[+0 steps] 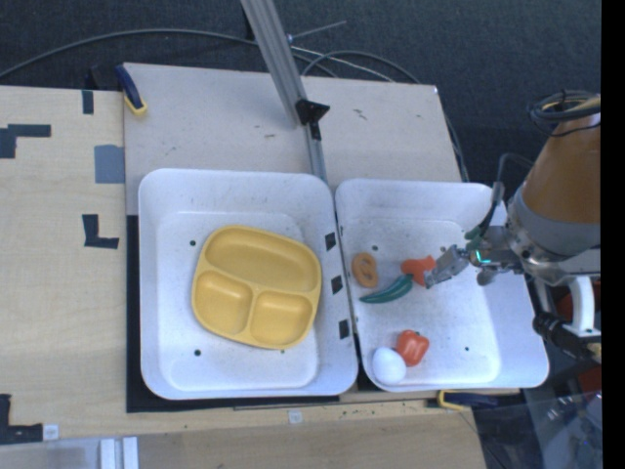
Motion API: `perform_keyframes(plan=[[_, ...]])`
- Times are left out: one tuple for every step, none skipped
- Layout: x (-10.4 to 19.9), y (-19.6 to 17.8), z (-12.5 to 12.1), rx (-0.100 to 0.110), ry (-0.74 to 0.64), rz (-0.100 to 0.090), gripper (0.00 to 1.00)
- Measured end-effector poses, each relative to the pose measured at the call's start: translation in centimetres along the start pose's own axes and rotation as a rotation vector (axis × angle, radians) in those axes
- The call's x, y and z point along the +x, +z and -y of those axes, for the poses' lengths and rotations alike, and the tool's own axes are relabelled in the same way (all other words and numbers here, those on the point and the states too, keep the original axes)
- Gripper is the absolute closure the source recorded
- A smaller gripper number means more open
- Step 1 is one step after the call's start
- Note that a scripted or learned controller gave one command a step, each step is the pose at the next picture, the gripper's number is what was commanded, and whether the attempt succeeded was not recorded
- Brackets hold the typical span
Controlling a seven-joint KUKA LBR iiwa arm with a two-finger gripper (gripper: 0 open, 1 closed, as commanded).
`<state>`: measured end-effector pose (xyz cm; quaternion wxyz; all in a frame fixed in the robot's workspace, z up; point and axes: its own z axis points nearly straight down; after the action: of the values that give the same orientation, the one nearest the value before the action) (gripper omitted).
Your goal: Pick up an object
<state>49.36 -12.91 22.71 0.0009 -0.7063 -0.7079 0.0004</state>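
The right bin (469, 360) holds several small items. An orange-red piece (418, 266) lies near its middle, with a green pepper-like piece (389, 290) just below-left of it and a tan round piece (365, 270) further left. A red pepper (413, 346) and a white egg (389, 364) rest near the bin's front edge. My gripper (442, 268) hangs low over the bin, its tip right beside the orange-red piece on that piece's right. Nothing shows held in it.
A yellow three-compartment plate (256, 286) lies in the left bin (166, 360). A slanted grey metal pole (278, 52) crosses the back of the bench. The bins' shared wall (337, 281) stands left of the items.
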Motion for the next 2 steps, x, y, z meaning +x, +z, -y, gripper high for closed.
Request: perform_keyframes(plan=[[0.8,6.0,-0.4,0.006,0.0,-0.001,0.0],[0.1,11.8,-0.7,0.006,0.001,0.0,0.0]])
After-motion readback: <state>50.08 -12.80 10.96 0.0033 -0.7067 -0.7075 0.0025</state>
